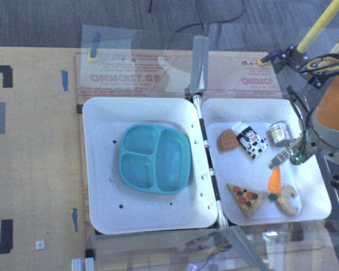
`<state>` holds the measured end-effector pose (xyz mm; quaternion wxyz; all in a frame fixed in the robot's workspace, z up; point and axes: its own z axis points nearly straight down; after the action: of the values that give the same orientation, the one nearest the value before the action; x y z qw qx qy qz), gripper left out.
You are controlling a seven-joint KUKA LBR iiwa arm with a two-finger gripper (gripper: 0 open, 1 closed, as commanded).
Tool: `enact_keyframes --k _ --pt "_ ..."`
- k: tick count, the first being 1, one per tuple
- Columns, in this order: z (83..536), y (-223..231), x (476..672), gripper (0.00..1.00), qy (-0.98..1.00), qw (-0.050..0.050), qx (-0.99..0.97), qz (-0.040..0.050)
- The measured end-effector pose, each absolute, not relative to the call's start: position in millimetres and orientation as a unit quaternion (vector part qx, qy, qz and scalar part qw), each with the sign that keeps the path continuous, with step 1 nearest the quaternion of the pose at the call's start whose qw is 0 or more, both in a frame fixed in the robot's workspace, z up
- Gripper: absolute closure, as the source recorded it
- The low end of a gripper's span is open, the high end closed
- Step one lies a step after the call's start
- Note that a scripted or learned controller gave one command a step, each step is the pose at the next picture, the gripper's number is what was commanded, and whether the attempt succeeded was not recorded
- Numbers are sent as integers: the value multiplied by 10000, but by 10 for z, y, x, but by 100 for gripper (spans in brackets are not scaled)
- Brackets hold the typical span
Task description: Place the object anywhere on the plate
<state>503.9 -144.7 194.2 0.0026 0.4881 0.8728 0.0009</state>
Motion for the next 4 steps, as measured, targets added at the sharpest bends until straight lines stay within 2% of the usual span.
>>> enact_keyframes --k 1,2,3,4 --pt "2365 -886 5432 100 8761 18 4822 7" --pt "2395 -652 6302 100 8996 27 4368 7" --pt "2919 -1418 6142 100 9351 42 3544 5" --pt "2370 -389 6067 100 9248 17 3803 8"
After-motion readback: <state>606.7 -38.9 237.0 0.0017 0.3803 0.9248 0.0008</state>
